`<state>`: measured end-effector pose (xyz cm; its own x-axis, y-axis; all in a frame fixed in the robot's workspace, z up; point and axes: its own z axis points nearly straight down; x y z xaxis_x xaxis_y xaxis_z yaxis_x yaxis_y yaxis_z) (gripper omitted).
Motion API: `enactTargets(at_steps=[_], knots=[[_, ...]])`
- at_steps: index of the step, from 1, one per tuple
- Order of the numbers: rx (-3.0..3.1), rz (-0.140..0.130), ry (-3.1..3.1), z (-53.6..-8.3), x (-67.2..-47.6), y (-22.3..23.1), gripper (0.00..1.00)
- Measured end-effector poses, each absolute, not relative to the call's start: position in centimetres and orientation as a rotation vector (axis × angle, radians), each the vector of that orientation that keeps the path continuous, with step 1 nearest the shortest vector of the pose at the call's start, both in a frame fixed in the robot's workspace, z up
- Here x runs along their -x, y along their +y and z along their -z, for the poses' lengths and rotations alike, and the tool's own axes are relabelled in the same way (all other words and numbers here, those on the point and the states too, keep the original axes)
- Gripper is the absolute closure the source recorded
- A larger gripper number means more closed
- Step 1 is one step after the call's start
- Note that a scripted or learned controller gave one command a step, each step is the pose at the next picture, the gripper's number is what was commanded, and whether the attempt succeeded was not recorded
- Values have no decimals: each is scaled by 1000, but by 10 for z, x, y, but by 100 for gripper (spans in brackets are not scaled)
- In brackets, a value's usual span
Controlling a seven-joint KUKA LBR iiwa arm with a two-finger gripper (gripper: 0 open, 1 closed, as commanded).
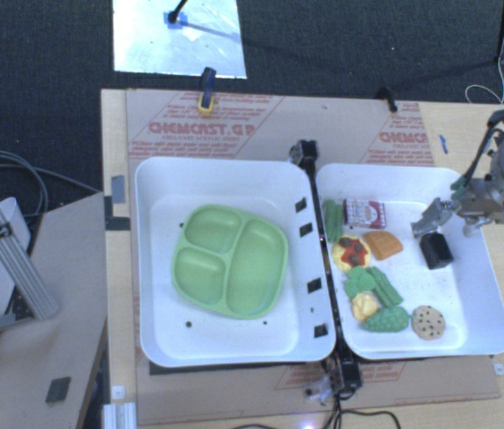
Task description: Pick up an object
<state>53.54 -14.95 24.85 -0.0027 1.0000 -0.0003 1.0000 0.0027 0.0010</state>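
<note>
The right bin (480, 275) holds several toy foods along its left side. A red and white carton (365, 213) lies near a long green pod (332, 221). Below them sit an orange wedge (382, 244) and a red and yellow piece (352, 252). Further down are green vegetables (373, 284), a yellow piece (365, 306), a green broccoli-like piece (386, 320) and a cookie (428, 323). My gripper (472, 207) hangs over the right bin's upper right part, to the right of the carton and apart from all the foods.
The left bin (158, 195) holds a green divided plate (231, 260). A black clipped divider (316, 239) runs between the two bins. The bench edge lies close on the right. A yellow clamp (206, 92) sits at the back.
</note>
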Motion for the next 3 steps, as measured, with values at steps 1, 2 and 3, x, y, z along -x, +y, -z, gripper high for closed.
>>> enactTargets(at_steps=[1, 2, 3], knots=[[-2215, 2, 2236, -141, -602, -100, 0], [-2214, -8, 2224, -84, -667, -143, 0], [-2219, -1, 2213, -122, -669, -211, 0]])
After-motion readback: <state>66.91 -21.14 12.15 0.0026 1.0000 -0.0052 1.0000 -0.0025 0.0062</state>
